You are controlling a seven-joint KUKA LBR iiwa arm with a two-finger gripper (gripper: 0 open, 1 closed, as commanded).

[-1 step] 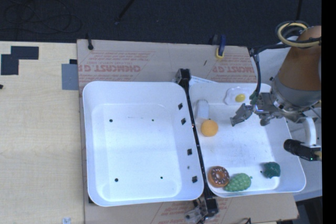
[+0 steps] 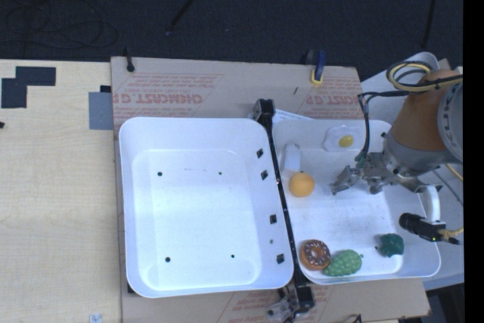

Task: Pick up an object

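The grey arm's two-finger gripper [image 2: 349, 179] hangs over the right-hand shallow white bin [image 2: 423, 267], fingers spread and holding nothing. A round orange plastic ball [image 2: 302, 184] lies just to its left, near a white cylinder [image 2: 291, 157]. The approach looks under way, no object yet chosen; next, by my reading, the gripper must centre over one piece and descend.

Cardboard-covered bench [image 2: 189, 87] carries two white bins [image 2: 140, 155] side by side.
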